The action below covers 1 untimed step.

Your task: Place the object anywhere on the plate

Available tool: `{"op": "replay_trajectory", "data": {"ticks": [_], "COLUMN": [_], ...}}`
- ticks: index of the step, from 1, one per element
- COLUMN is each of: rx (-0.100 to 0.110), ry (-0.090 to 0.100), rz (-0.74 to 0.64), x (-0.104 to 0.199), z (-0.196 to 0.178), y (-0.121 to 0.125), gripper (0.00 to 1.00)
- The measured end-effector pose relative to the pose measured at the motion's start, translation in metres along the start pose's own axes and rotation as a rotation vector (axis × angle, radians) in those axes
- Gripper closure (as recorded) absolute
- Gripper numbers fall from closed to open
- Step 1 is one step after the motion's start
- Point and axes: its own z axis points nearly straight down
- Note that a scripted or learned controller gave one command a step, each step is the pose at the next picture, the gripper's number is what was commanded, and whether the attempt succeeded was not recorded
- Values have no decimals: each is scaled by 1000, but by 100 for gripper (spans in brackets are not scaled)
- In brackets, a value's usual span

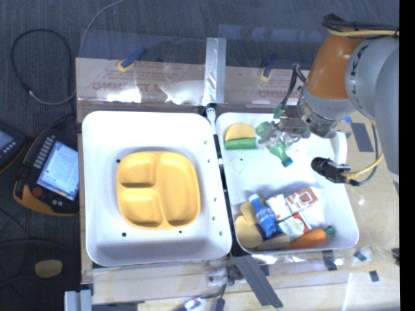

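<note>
While the arm reaches in from the right, these are the notes.

Arm: grey, orange band point(331, 60) above the wrist, leaning over the upper part of the right bin point(337, 193).

Gripper: the gripper point(280, 137) hangs low over the right bin's upper left area, near the green items there.

Jaws: too small and cluttered to read; cannot tell whether they stand apart or closed, or whether anything sits between them.

Plate: yellow plate point(157, 188) with three compartments, lying flat in the middle of the left bin point(104, 135). Its compartments show bare yellow.

Green piece: a small green piece point(281, 151) sits just below the gripper, on or just above the bin floor; contact with the gripper is unclear.

Green stick: a long green stick point(240, 144) lies flat beside the divider between the bins, just left of the gripper.

Yellow lump: a rounded yellow lump point(239, 131) touches the green stick from above.

Pile: at the right bin's lower edge, a blue bottle point(264, 218), a red and white carton point(301, 200) and a carrot point(308, 238) lie crowded together, well apart from the gripper.

Cable: a black plug on a yellow cable point(332, 168) hangs from the arm over the right bin's right side.

Outside the bench: a handheld controller point(50, 172) with a lit screen rests on the floor to the left.
</note>
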Motion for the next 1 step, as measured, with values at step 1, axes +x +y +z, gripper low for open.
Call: {"op": "replay_trajectory", "data": {"ticks": [1], "rx": [2], "ry": [0], "rz": [254], "x": [17], "z": [6], "y": [-18], "gripper": [100]}}
